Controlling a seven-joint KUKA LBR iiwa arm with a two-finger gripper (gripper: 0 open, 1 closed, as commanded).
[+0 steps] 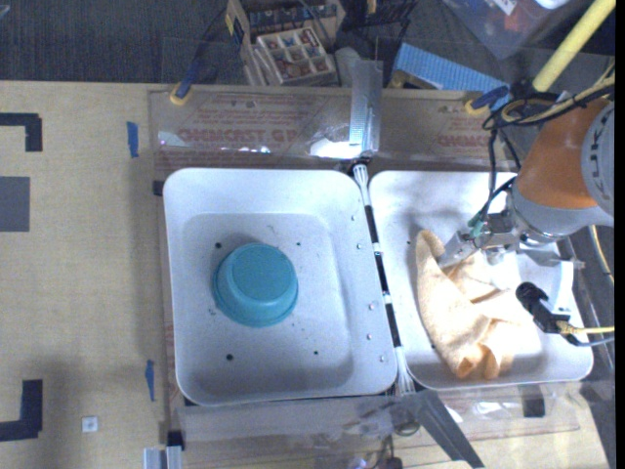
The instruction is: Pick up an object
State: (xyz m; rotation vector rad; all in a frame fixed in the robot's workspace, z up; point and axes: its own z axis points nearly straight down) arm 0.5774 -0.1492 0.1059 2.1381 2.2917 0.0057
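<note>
Two shallow white plastic bins with rounded corners sit side by side on the table (pixel 78 291), whose top is pale and wood-toned.

Left bin (pixel 195 203): one teal bowl (pixel 256 283), round, smooth, matte, lying upside down near the middle of the floor.

Right bin (pixel 391 203): a tan cloth (pixel 459 311), soft and crumpled, folded over itself in loose ridges. Its long axis runs from a narrower end at upper left to a bunched, rolled end at lower right, near the bin's front wall.

The gripper (pixel 479 244) hangs low over the cloth's upper part, under the grey arm with its orange band (pixel 562 169). Whether the fingers are wide or narrow, cannot tell; metal parts and cables crowd that spot.
</note>
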